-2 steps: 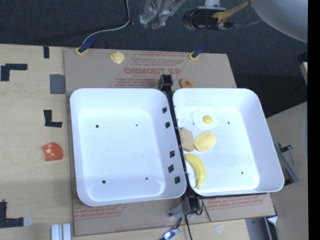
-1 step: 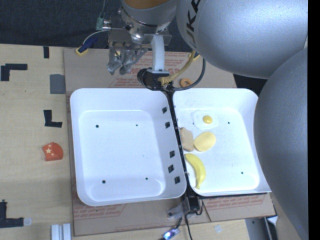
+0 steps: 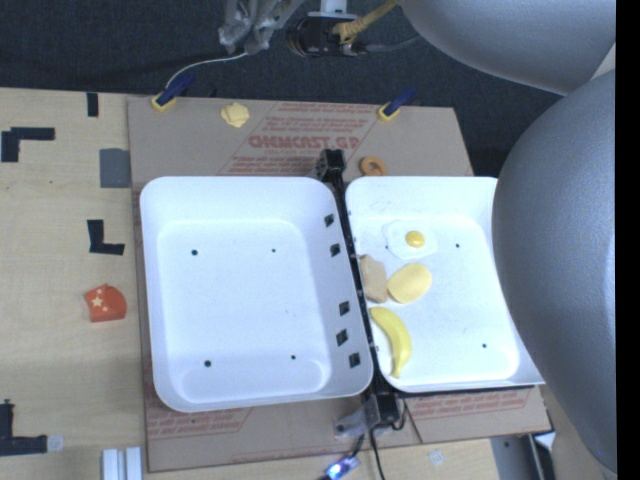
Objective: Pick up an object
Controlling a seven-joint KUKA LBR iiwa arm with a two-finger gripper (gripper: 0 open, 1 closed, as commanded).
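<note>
The right bin (image 3: 470, 363) holds a fried-egg toy (image 3: 410, 238), a round yellow piece (image 3: 408, 283), a tan piece (image 3: 373, 278) touching it, and a yellow banana (image 3: 392, 338) near the bin's left wall. The grey arm (image 3: 560, 218) crosses high over the right side of the view and hides that bin's right edge. My gripper (image 3: 255, 13) hangs at the top of the view, beyond the bench's far edge and well away from both bins, with nothing seen in it.
The left bin (image 3: 160, 268) lies beside the right one, with black clips along the shared wall. On the bench outside the bins lie a red piece (image 3: 105, 303), a yellow lump (image 3: 235, 115) and a small orange ring (image 3: 372, 166).
</note>
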